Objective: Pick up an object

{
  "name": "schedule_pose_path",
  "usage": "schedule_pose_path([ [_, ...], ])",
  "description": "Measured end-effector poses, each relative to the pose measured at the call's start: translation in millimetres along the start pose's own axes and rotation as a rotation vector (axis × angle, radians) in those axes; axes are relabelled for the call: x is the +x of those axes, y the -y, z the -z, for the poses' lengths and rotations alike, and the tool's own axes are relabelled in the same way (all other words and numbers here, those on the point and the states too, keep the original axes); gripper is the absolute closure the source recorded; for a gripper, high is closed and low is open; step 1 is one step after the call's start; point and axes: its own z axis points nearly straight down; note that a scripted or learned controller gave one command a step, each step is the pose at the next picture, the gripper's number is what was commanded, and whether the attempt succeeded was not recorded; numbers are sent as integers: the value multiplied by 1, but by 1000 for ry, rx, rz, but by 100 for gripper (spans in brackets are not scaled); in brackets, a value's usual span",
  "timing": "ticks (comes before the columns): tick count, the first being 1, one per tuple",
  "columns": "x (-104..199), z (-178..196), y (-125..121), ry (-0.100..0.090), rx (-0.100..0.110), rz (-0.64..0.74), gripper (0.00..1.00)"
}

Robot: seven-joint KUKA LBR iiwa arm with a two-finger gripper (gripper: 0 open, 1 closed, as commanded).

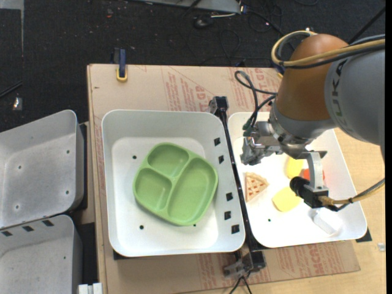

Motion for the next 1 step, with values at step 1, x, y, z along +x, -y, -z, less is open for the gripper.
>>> schedule_pose_path([
  [1, 53, 1, -12, -1, 0, 1, 100],
])
